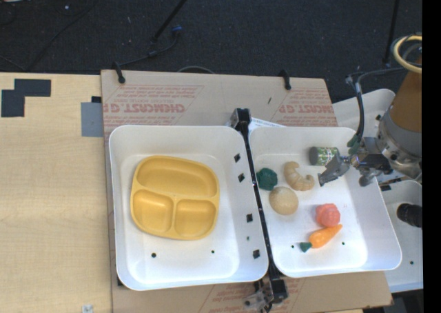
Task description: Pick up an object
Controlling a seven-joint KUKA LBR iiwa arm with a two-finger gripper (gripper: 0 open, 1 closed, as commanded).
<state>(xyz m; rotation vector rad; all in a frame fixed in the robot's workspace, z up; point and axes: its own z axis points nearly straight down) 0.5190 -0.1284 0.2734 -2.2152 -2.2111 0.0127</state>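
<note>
Objects available for pickup lie in the right bin (pixel 386 249): a small cylindrical can (pixel 322 155) near the far right, a curved tan croissant-like piece (pixel 299 176), a dark green lump (pixel 267 178), a round beige roll (pixel 283 200), a red strawberry-like item (pixel 329 214) and an orange carrot (pixel 322 237). The left bin (pixel 124 167) carries a yellow divided tray (pixel 175 196) and plays no evident part in this step. The pincer (pixel 348 169) enters from the right side of the camera view and sits over the right-hand portion of the right bin, with two dark fingers (pixel 329 172) spread apart and nothing visible between them; it reads as open and empty. The governing relation is as follows: the can lies just beside the pincer, toward the far edge of the bin and slightly left of it, and is the nearest candidate. Its long axis runs roughly left to right in the view. The croissant piece is the next nearest, to the left of the finger tips. The red item and carrot lie toward the near edge, clearly apart from the pincer. Whether the fingers touch the bin floor cannot be determined. A grasp on the can would probably require a short shift toward the far wall, with the fingers closing across the short axis.
</note>
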